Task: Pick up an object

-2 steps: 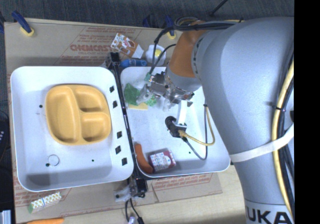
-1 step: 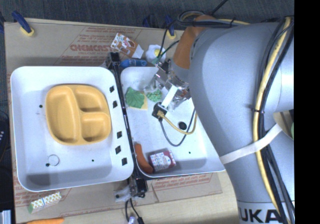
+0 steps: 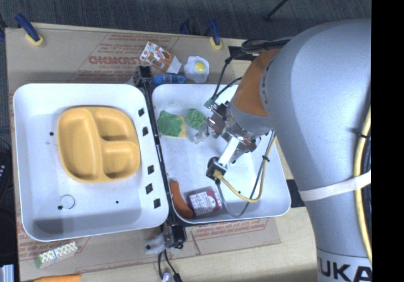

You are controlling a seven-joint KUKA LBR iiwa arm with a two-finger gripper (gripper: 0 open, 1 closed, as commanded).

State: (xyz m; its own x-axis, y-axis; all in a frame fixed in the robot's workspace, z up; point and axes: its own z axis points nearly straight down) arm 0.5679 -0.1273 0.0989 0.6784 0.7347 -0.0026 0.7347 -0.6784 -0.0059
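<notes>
In the right bin (image 3: 271,195) lie a green leafy piece on a yellow slice (image 3: 170,123), a small broccoli floret (image 3: 196,117), an orange sausage (image 3: 179,199) and a dark red packet (image 3: 203,201). My gripper (image 3: 206,125) is low in the bin's upper middle, right beside the broccoli and touching or nearly touching it. The grey arm with its orange band (image 3: 251,91) covers the bin's right side. A yellow cable (image 3: 237,193) loops below the wrist.
A yellow divided tray (image 3: 98,142) fills the middle of the left bin (image 3: 31,211). On the cardboard behind the bins lie a snack packet (image 3: 154,55), a blue object (image 3: 167,79) and a yellow-white piece (image 3: 197,68). A wrapped sweet (image 3: 57,253) sits at the front left.
</notes>
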